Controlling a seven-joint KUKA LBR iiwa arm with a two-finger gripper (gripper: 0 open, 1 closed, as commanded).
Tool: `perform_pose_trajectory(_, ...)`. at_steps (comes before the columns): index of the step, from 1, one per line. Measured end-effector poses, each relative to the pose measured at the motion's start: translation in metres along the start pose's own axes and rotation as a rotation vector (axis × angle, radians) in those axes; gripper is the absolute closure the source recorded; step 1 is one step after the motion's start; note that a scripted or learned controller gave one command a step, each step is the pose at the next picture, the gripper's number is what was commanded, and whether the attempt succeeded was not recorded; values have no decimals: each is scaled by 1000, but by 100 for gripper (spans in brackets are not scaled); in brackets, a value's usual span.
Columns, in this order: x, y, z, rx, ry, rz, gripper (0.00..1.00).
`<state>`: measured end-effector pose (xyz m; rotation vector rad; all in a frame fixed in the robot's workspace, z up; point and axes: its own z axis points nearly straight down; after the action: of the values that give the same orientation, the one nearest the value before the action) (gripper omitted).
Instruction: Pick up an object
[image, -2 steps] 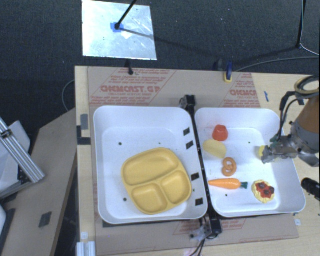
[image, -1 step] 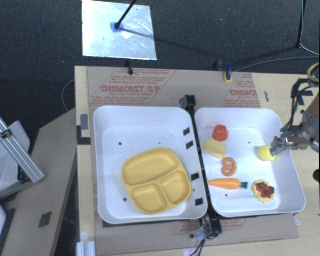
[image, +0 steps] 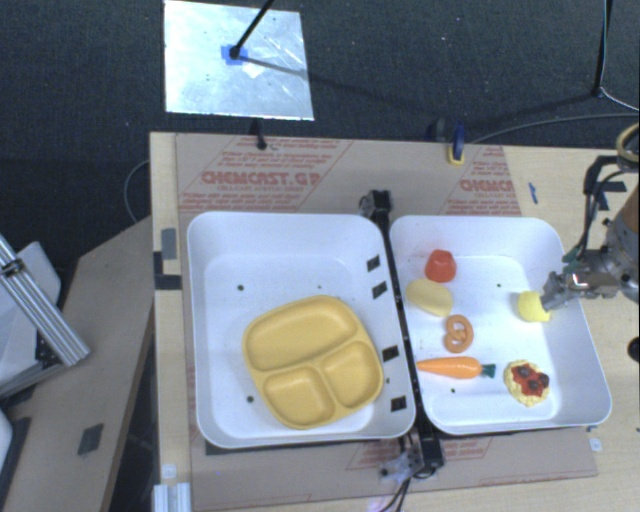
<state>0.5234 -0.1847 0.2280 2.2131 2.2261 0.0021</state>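
The KUKA arm reached in from the right over the right-hand bin (image: 575, 330), its gripper (image: 556, 292) set low at the bin's far right side and right up against a small yellow object (image: 533, 307), apparently a toy lemon. The step in hand looked like the approach or the close on that piece; nothing had visibly been lifted, and the lemon sat on the bin floor by the right wall. Whether the claw was open or shut could not be told at this slant, nor whether it had any hold on the lemon. The next move, by this reading, called for a firm close around the fruit and a straight lift clear of the wall; its rounded shape could let it slip aside. Other pieces lay apart in the same bin: a red pepper (image: 441, 266), a pale potato (image: 430, 297), a pretzel (image: 458, 333), a carrot (image: 454, 368) and a small pizza (image: 527, 382). In the left bin (image: 215, 300) lay a yellow divided tray (image: 313, 360).
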Motion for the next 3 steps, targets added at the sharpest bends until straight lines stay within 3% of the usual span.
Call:
perform_pose_trajectory(1,48,3,-5,1,2,-4,100)
perform_pose_trajectory(3,166,-17,-2,2,4,-5,100)
